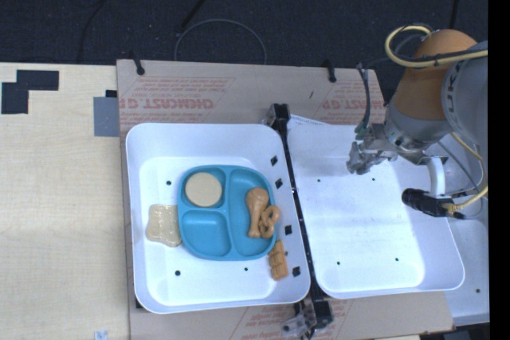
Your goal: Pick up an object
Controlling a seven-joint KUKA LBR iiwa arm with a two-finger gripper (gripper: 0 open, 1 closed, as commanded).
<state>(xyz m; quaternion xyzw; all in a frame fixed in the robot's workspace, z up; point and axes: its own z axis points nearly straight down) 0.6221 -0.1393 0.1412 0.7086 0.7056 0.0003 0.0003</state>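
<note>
Two white bins (pixel 159 171), blue tray (pixel 219 231) with food left, claw (pixel 362 159) over right bin, grip unclear.

grey arm (pixel 470 103), orange band (pixel 430 84)

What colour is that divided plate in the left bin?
Bright blue; the divided plate shows best in the camera view from above.

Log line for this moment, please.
gripper: over right bin | blue tray, food: left bin | nothing visibly held
</note>
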